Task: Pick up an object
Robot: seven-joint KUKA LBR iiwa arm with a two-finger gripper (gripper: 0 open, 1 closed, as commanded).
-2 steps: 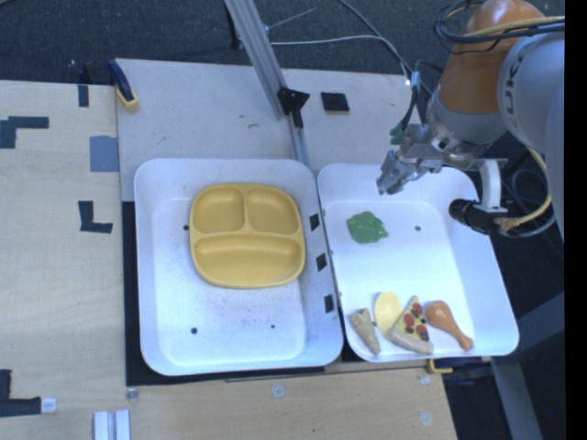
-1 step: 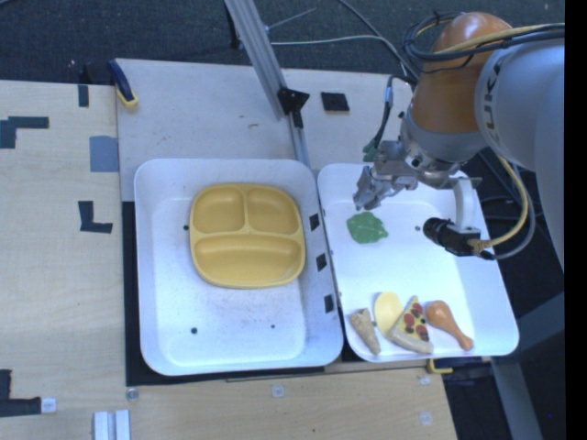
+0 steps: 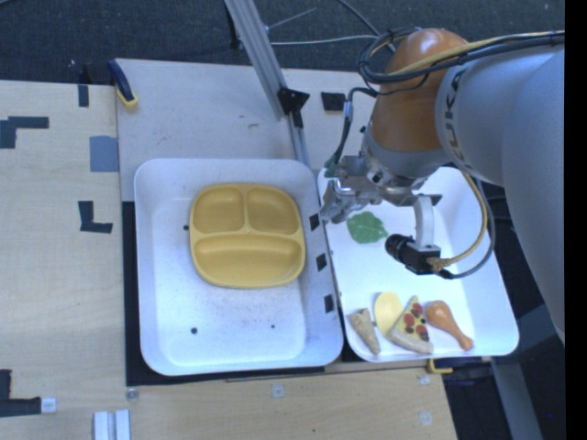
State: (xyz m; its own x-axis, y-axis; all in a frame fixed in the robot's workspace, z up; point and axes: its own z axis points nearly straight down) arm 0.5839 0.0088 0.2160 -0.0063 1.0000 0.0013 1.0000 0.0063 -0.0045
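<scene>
Camera view: arm reaches from right, gripper [image 3: 341, 197] low over right bin [image 3: 486, 273], beside green leaf [image 3: 367, 228]; finger state unclear.

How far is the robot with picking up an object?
Done: the gripper is over the right bin, beside the green leaf. In hand: nothing visibly held. Left: grasping and lifting; pizza slice and drumstick lie in that bin, the yellow tray in the left bin.
</scene>
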